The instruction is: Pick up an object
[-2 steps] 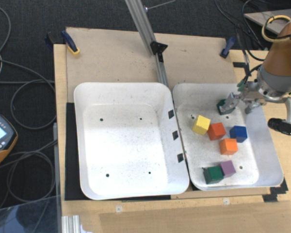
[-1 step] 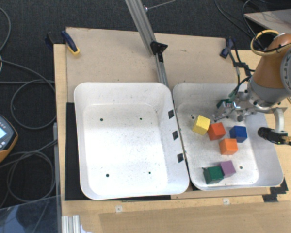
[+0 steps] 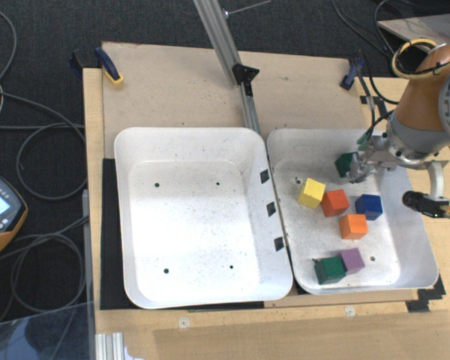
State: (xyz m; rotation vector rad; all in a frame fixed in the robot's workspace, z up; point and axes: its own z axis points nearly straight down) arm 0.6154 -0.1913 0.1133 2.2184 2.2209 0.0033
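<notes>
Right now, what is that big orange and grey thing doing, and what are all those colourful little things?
It is a robot arm, seen by a camera looking down from above. It reaches in from the right over two white trays. Its gripper, a hand with two fingers, is low in the right tray, right by a dark green block. I cannot tell whether it holds that block. Other toy blocks lie there too: yellow, red, blue, orange, purple and another green one. The left tray sits beside it.
</notes>
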